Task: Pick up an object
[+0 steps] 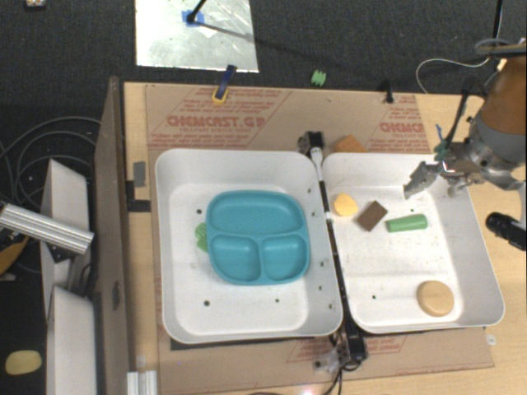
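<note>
Cardboard-covered bench (247, 109) carries two white bins; right bin (469, 245) holds a green block (407, 223). Above that block, the gripper (435, 178) hangs splayed apart, grasping nothing.

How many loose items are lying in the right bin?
4: a yellow piece at the left wall, a brown block beside it, a green piece further right, a tan round piece near the front right corner.

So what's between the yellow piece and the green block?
In the camera view, a brown block lies between the yellow piece and the green block.
</note>
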### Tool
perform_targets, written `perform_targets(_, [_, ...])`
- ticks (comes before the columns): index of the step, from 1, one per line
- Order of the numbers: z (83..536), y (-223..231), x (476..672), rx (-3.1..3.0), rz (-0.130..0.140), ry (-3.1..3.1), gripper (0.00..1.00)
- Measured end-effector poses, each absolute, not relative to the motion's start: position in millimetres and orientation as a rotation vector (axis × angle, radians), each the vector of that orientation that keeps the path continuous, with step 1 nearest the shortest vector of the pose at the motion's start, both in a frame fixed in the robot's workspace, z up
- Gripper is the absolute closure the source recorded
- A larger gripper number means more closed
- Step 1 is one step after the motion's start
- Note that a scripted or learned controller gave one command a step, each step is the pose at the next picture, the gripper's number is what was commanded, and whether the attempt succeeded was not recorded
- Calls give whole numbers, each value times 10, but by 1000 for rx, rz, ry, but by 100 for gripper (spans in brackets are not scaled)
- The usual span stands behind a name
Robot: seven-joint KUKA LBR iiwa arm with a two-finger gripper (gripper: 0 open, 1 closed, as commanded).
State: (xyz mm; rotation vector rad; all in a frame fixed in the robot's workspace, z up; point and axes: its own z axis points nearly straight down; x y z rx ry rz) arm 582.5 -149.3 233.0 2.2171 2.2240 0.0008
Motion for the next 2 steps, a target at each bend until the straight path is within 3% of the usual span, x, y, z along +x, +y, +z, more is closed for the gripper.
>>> perform_targets(1, [1399,-1283,5973,2218,-3,2232,0])
perform_targets(2, [814,-1136,6073,2216,0,2229,0])
